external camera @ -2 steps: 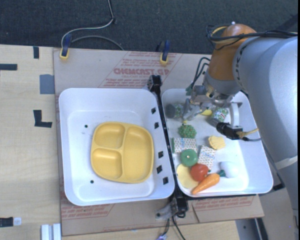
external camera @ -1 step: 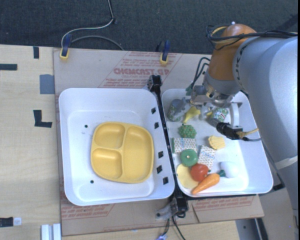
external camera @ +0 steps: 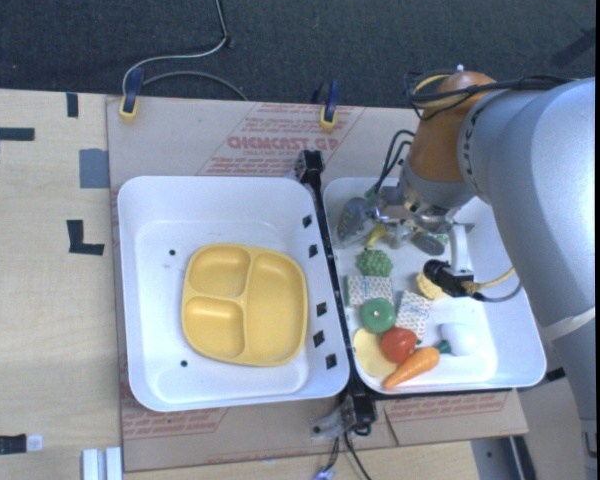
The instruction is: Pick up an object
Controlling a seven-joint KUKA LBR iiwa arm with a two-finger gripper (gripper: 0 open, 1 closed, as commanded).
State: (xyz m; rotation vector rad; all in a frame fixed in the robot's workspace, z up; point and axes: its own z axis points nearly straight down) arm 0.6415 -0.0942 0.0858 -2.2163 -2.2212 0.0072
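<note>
Just in front of the tomato, touching it, an orange carrot lies flat in the right bin. Both look like light, rigid toy food with smooth skins.
- Carrot: judged the easiest pick. Close across the thick middle of the body; the tapered tip is likely to slip out.
- Tomato: round and probably slippery. Close across its widest part only.
- Pale yellow slice, left of the tomato and partly under it: too flat to grasp well from above.

Right of the tomato lies a small white piece, set apart from the rest. Just beyond the tomato sits a green round piece, flanked by two patterned packets that appear thin and limp; expect these to fold or slide.

Farther beyond the tomato, a knobbly green piece offers a rough, grippy surface. It is near the gripper, which hangs low at the far end of the bin beside a grey piece. Whether the gripper is open or closed cannot be told, and nothing is seen held in it.

Well left of the tomato, the other bin carries a yellow divided plate: stiff, broad, and graspable by the rim only.
</note>
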